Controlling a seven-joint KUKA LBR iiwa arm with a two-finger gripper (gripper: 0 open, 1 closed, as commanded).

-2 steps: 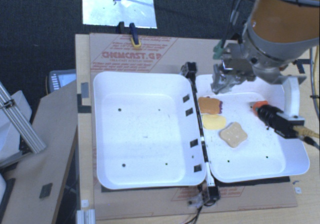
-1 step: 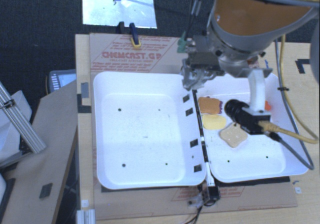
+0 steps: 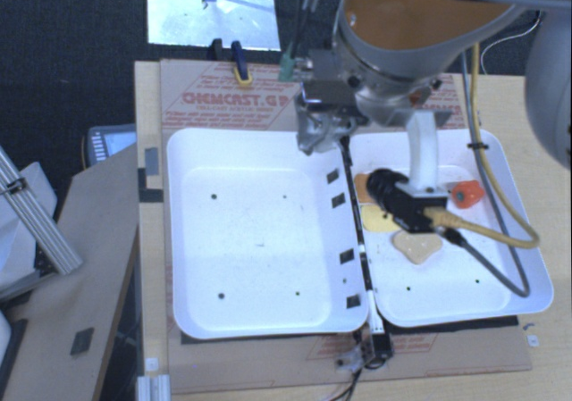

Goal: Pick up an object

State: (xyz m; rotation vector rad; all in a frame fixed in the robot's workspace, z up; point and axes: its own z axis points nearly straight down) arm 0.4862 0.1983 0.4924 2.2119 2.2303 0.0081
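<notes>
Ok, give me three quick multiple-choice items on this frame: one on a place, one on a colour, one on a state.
1. The loose objects lie: A in the view's left-hand bin; B in the right-hand bin; C on the bench.
2. The small piece nearest the view's right edge is: A blue; B green; C orange-red.
3. The cream piece is: A flat on the bin floor; B lifted; C over the rim.
B, all cluster there; C, its colour is plain; A, it lies apart from the gripper.
</notes>
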